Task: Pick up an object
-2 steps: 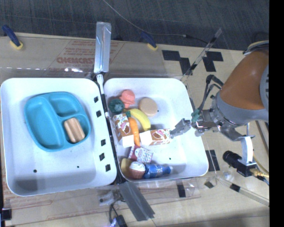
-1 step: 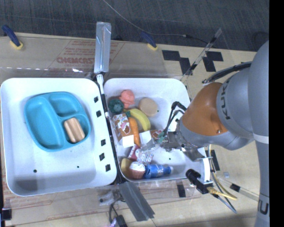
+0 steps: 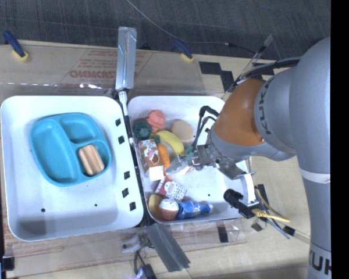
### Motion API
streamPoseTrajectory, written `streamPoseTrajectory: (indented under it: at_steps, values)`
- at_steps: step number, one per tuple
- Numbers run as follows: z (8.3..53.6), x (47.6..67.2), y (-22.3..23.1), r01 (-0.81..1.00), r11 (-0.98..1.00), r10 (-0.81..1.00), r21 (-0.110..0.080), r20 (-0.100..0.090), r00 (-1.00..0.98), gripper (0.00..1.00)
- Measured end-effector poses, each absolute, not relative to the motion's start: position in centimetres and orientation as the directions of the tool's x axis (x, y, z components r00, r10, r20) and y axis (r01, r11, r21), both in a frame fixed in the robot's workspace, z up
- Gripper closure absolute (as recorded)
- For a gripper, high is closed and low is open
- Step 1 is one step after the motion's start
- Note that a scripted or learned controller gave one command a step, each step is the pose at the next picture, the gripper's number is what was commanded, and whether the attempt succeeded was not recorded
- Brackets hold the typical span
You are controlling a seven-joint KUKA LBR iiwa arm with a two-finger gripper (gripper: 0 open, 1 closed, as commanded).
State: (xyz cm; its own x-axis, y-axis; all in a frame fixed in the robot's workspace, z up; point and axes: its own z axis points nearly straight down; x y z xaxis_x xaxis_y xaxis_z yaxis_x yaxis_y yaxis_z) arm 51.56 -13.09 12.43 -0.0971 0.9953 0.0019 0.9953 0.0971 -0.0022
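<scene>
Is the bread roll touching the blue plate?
Touching. The camera view shows the bread roll lying inside the blue plate's lower right compartment, resting on its floor.

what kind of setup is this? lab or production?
Most likely a robotics lab bench for grasping trials: a KUKA arm reaches over two white bins, one piled with toy food, and clamps hold a taped board to the bench.
</scene>
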Motion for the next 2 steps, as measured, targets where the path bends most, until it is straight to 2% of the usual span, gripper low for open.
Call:
streamPoseTrajectory:
  at_steps: [1,2]
  values:
    - [9.4,57.3,-12.5,1.0,0.011,1.0,0.002,-0.002,-0.011,0.0]
    - [9.1,64.4,-11.3,0.994,0.093,0.996,-0.056,0.0,-0.093,0.0]
